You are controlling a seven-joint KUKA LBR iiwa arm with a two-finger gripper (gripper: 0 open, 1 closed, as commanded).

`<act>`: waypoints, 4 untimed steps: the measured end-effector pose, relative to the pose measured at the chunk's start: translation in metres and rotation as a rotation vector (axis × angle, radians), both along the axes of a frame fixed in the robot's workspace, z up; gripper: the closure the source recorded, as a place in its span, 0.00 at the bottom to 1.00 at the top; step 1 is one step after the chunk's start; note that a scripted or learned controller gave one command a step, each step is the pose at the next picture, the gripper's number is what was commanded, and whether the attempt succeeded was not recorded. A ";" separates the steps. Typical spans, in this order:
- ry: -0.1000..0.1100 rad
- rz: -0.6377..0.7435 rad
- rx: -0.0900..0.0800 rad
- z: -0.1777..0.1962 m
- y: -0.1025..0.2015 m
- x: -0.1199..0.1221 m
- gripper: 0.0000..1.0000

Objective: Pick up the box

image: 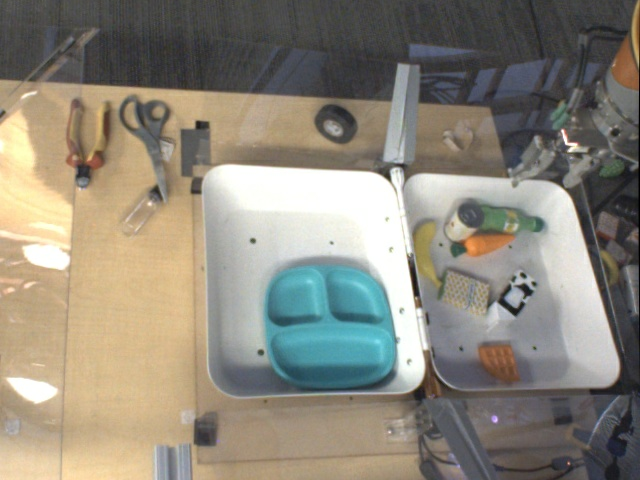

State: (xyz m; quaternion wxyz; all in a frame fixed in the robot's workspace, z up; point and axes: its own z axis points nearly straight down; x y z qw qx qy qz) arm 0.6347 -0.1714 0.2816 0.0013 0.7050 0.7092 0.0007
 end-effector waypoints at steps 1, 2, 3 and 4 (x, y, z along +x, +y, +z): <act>0.001 -0.196 0.001 -0.112 0.046 -0.048 0.00; -0.005 0.080 0.001 -0.186 0.080 -0.078 0.00; -0.010 0.082 0.001 -0.174 0.080 -0.075 1.00; -0.010 0.082 0.001 -0.174 0.080 -0.075 0.00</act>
